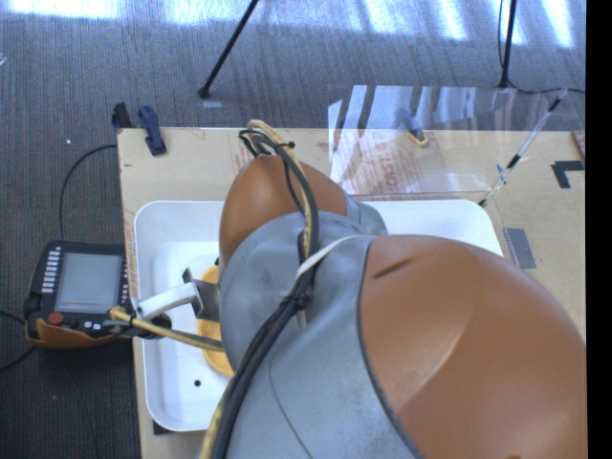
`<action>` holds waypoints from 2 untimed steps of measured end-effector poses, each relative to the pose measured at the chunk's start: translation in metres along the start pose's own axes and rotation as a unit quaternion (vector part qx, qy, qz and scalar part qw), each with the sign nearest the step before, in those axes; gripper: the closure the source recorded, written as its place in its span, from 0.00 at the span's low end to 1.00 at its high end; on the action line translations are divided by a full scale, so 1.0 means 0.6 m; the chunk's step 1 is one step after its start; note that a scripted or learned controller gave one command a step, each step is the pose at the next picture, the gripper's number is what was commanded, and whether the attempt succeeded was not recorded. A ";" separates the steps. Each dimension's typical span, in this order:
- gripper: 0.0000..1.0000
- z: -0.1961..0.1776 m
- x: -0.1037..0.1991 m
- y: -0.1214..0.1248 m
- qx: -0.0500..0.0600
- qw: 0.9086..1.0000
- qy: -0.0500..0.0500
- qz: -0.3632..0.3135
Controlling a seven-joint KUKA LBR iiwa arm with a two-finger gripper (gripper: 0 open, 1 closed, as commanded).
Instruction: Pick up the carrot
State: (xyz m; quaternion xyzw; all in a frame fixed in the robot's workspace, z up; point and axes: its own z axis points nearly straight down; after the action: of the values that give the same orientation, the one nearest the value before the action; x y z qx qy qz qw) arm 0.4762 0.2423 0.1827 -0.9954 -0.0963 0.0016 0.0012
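The grey and orange arm [382,333] covers most of the two white bins, reaching in from the right and bending down over the left bin [158,256]. Its tool [196,299] shows as a dark bracket at the arm's left edge, low over the middle of that bin, with a white cylindrical part [163,303] sticking out leftward from it. Whether the tool is released or clenched cannot be told, since the arm hides its working end.

The carrot [212,338] shows as orange patches hugging the arm's left edge inside the left bin, just beside and below the tool, toward the bin's near edge. So little of it is uncovered that its long axis and the way it points cannot be read.

A black cable [296,208] runs along the top of the arm. The table [191,161] is a tan board; a blue clamp [150,129] sits at its far left corner. A teach pendant [81,290] lies on the carpet beyond the table's left edge.
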 end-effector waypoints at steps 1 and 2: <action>1.00 0.021 0.088 0.017 -0.001 1.000 -0.002 -0.002; 1.00 0.006 0.089 0.023 0.001 1.000 -0.004 0.002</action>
State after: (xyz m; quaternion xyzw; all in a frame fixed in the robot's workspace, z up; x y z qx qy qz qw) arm 0.5313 0.2390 0.1787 -0.9955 -0.0943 0.0056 0.0015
